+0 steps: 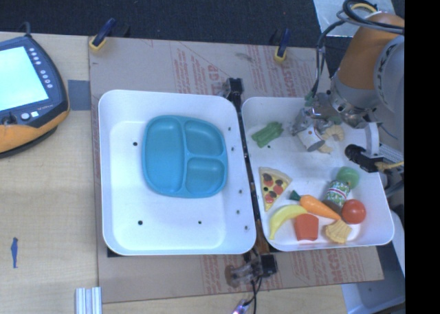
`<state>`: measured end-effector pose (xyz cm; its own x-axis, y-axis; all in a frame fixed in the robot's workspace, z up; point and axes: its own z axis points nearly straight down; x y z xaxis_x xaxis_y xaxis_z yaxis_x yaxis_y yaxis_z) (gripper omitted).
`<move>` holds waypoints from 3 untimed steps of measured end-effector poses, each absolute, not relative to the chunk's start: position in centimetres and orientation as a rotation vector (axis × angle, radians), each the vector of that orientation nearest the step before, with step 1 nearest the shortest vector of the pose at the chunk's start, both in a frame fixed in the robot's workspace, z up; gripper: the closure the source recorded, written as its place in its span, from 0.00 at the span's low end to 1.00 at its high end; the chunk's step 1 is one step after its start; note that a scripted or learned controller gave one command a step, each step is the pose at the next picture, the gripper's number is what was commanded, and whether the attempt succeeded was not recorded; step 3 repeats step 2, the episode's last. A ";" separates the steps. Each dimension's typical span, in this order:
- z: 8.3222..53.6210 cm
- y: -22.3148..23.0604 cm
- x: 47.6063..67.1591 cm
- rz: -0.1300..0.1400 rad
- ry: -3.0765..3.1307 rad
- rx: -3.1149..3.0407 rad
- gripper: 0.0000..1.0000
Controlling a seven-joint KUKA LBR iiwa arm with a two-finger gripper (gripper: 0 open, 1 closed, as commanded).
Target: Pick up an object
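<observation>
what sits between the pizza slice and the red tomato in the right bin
In the camera view, the carrot lies between the pizza slice and the red tomato, with the green bottle just above that line.

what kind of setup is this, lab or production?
Most likely a robotics lab test bench: cardboard sheet clamped to the table, a teach pendant alongside, and toy food such as a pizza slice in the right bin.

You see two glossy white plastic bins (110,168) on matt brown cardboard (199,65) over pale wood bench (48,209) — the blue divided plate (184,156) looks smooth, satin plastic.
</observation>
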<state>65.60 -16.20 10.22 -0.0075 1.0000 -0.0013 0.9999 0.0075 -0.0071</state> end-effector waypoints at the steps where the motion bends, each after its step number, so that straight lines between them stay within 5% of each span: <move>1: 19.2 -7.7 63.7 0.005 -2.226 -2.214 1.00; 2: 27.0 -5.4 58.1 0.004 -2.225 -2.214 1.00; 3: 27.0 -5.4 58.1 0.004 -2.225 -2.214 1.00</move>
